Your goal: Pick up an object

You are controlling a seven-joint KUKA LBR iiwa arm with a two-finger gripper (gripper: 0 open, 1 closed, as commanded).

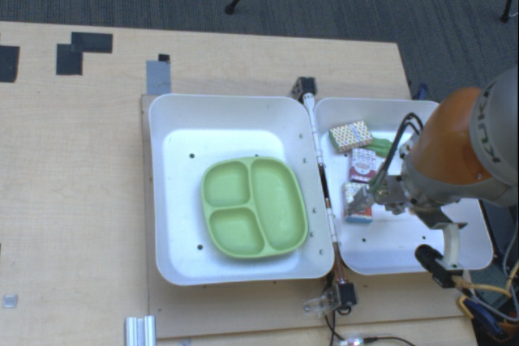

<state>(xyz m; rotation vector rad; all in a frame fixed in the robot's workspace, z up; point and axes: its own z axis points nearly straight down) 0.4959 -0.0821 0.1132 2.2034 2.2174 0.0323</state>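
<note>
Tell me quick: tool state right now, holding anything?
Tool: cannot be told; it sits low in the right bin beside the small packets, with the wrist covering it.

left bin (162, 174): green tray (254, 207) fills the middle — you get free floor only along the walls | right bin (389, 259): packets (361, 166) crowd the upper left, arm (454, 150) overhangs | near floor open — pass there

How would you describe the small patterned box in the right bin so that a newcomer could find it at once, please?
Start at the right bin, beside the one holding the green divided tray. At its far end, nearest the bins' shared wall, lies the patterned box. Unlike the red-and-white packets below it, it is tan with coloured speckles.
</note>
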